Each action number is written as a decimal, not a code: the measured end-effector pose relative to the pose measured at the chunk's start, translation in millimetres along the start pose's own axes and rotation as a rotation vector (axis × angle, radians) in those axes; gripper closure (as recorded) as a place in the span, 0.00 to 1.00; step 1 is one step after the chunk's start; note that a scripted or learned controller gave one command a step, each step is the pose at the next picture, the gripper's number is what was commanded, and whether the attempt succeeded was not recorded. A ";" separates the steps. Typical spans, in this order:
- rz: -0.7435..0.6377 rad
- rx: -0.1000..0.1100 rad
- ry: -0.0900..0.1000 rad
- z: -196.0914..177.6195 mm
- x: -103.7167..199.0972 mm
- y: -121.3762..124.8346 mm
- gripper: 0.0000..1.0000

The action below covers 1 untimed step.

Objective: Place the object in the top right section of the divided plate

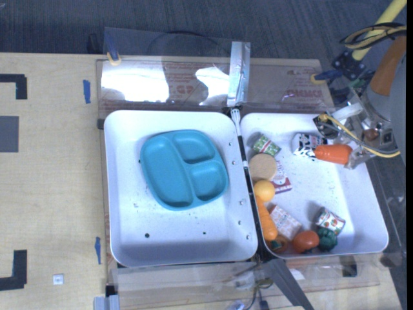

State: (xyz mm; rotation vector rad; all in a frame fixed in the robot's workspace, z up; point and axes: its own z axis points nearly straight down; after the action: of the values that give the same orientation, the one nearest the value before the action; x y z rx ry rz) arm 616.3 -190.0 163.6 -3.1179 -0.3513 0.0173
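Carrot (333, 152), a small orange toy one with a pale tip, sits at the end of the arm over the right bin (361, 205), and it looks clamped crosswise in the gripper (348, 152), though the fingers themselves are hard to pick out behind the cables. From where I stand it seems lifted off the bin floor rather than resting on it, but I would not swear to that.

Left of the carrot lies a black-and-white packet (303, 143), and further left a green-labelled can (266, 146), a round tan biscuit-like piece (262, 166) and a yellow fruit (263, 190). Below the carrot, near the bin's lower edge, are a second carrot (267, 221), a tomato (305, 241) and another small can (330, 222).

Well to the left of the carrot, in the left bin (122, 225), the blue divided plate (184, 168) waits with nothing in it. I judge this the carry stage: the arm must next travel left across the wall between the bins and stop over the plate's top right section (195, 146) before letting go.

The printing on the cans and packets is too small to read.
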 end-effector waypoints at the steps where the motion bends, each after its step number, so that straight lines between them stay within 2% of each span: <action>1: -0.006 0.000 -0.002 -8.6 2.0 -1.7 1.00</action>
State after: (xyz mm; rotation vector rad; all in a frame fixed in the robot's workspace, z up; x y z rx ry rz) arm 618.0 -188.0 172.1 -3.1173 -0.3606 0.0196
